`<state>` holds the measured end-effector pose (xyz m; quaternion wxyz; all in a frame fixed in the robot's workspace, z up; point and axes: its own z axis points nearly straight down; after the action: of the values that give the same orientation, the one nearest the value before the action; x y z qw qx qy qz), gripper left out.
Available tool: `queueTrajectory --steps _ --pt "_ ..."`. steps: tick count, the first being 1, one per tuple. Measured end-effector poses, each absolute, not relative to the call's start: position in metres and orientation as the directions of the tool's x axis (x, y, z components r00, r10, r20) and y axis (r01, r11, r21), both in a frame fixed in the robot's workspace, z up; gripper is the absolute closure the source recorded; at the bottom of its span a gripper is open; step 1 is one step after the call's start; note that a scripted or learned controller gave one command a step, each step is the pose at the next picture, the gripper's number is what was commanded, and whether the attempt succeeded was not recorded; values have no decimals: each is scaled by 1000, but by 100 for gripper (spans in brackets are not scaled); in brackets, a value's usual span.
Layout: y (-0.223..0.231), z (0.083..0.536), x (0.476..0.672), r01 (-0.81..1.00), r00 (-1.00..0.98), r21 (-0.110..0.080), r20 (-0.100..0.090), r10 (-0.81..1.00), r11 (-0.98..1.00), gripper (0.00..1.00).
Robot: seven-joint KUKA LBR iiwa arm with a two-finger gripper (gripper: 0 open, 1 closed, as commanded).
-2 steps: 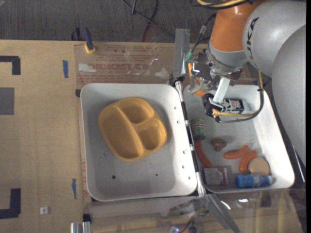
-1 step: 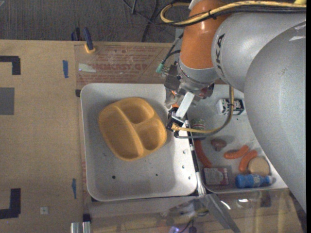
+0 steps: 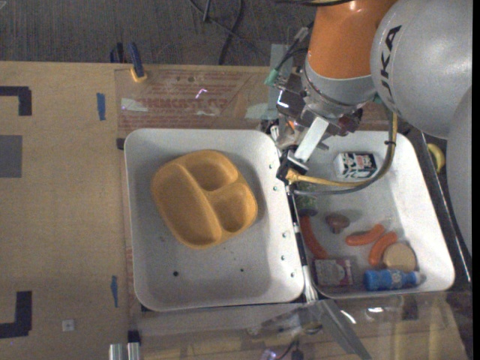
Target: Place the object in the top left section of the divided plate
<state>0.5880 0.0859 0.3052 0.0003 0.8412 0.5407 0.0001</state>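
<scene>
A pale wooden worktop (image 3: 60,201) fills the nine o'clock side, marked with black tape corners (image 3: 16,100) at ten and eight o'clock and short blue tape strips (image 3: 100,106). A grey patch (image 3: 10,156) sits at its nine o'clock edge. Along twelve o'clock runs dark grey floor (image 3: 90,13), crossed by black cables (image 3: 217,6). A blue clamp (image 3: 136,60) grips the worktop's far edge.
</scene>
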Motion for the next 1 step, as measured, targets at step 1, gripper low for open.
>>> queueTrajectory --steps 1 --pt "171 282 609 977 213 2 1 977 -213 100"
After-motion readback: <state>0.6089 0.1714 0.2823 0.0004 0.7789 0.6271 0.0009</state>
